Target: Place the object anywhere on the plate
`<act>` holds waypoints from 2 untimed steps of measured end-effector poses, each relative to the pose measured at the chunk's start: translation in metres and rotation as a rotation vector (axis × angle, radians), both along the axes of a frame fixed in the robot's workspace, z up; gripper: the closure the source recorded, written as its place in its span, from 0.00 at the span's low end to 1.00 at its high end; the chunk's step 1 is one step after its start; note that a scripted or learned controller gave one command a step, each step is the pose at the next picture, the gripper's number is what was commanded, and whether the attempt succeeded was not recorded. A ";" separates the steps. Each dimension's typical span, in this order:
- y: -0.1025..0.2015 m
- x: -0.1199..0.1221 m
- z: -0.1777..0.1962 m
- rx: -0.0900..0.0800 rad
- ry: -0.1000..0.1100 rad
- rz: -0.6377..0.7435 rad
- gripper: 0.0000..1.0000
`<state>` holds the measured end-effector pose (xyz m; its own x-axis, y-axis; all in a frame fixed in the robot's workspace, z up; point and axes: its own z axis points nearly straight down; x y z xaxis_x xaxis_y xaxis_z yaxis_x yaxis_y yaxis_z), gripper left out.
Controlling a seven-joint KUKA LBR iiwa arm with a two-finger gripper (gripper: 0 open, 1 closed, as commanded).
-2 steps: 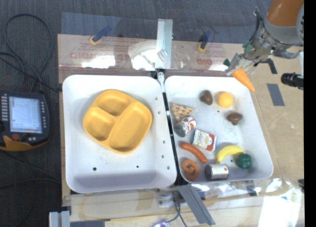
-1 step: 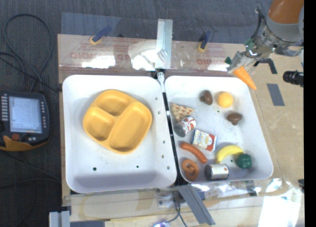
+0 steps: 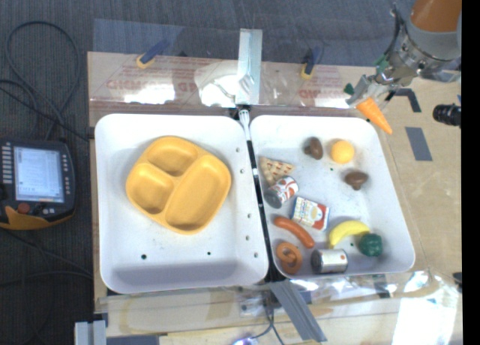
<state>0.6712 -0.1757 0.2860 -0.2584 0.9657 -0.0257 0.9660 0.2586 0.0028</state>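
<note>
Nearest bottom edge: small silver metal can point(image 3: 328, 261) in right white bin point(image 3: 390, 186), clutter all around. Orange plastic carrot point(image 3: 373, 115) at upper right, pinched in gripper point(image 3: 373, 96) above bin rim. Carry high leftwards over divider, then release low over yellow three-compartment plate point(image 3: 178, 183) at left centre, any compartment.

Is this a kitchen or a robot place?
Probably a robot lab: a robot arm reaches over two white bins, toy food like a banana fills one, and a control tablet sits nearby.

Yellow plate point(image 3: 178, 183) – white bins point(image 3: 112, 261) – orange carrot point(image 3: 375, 115), green broccoli point(image 3: 370, 244).
</note>
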 end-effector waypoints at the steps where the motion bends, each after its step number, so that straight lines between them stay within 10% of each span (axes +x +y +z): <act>1: 0.000 0.000 0.009 -0.001 -0.001 0.000 1.00; 2: 0.000 0.001 0.018 -0.003 -0.003 0.000 1.00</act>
<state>0.6722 -0.1759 0.3042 -0.2586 0.9655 -0.0291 0.9659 0.2589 0.0049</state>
